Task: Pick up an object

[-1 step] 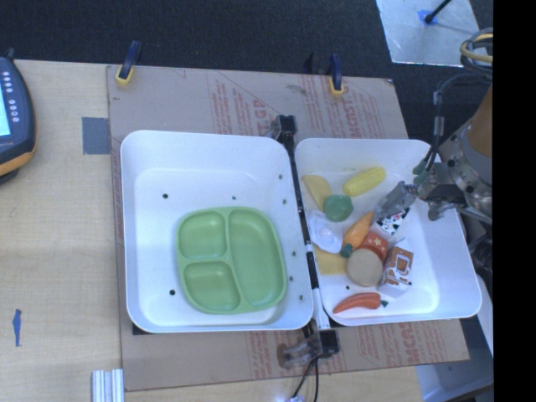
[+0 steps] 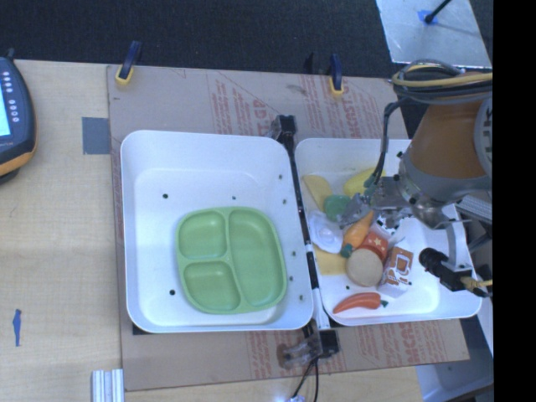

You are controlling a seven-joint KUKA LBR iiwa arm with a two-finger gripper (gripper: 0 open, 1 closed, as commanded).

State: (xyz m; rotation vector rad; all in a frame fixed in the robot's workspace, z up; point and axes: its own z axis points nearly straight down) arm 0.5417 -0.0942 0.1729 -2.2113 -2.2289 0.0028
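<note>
Gripper (image 2: pixel 381 216) hung low over the right bin (image 2: pixel 456 306), arm reaching in from the right; we could not tell its state. Toy carrot (image 2: pixel 358 229) lay just beneath.

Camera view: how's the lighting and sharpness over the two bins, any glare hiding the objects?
Camera view: the left bin is brightly lit, its white floor nearly washed out around the green divided plate; the right bin is dimmer, partly shadowed under the arm; the cluttered objects there look soft and small, though the red pepper reads clearly.
</note>
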